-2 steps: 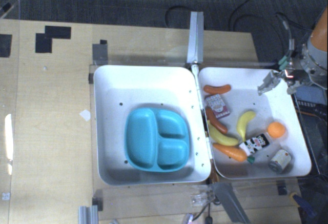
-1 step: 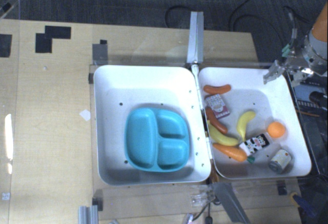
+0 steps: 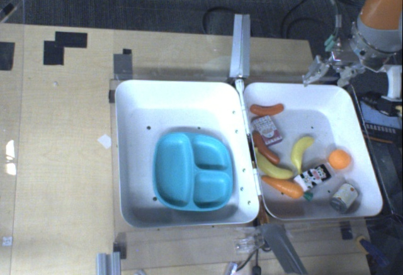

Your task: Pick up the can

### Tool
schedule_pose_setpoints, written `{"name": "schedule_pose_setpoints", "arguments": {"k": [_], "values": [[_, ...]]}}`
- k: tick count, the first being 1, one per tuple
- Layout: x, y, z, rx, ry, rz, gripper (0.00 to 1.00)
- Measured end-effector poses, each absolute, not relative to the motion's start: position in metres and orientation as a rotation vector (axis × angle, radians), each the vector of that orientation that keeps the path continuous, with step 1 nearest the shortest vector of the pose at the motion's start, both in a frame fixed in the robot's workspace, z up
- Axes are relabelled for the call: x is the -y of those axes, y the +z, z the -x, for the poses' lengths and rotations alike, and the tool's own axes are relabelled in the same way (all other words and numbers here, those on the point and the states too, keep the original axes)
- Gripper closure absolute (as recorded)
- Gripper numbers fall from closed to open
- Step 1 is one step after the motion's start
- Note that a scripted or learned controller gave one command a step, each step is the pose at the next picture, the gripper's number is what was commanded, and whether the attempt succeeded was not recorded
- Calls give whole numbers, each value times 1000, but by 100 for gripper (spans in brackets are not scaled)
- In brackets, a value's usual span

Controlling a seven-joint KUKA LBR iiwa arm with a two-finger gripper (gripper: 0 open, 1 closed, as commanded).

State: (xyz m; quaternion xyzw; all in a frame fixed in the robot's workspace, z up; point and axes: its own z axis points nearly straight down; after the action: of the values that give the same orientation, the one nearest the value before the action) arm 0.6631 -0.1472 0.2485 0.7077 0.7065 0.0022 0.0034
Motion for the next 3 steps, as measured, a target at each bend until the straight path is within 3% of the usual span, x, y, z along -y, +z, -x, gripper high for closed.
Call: {"name": "schedule_pose_setpoints", "arguments": {"k": [1,3], "values": [[201,177,-670,-1904,4,-2494,0],[201,177,-670,-1905,3,-2493,0]]}}
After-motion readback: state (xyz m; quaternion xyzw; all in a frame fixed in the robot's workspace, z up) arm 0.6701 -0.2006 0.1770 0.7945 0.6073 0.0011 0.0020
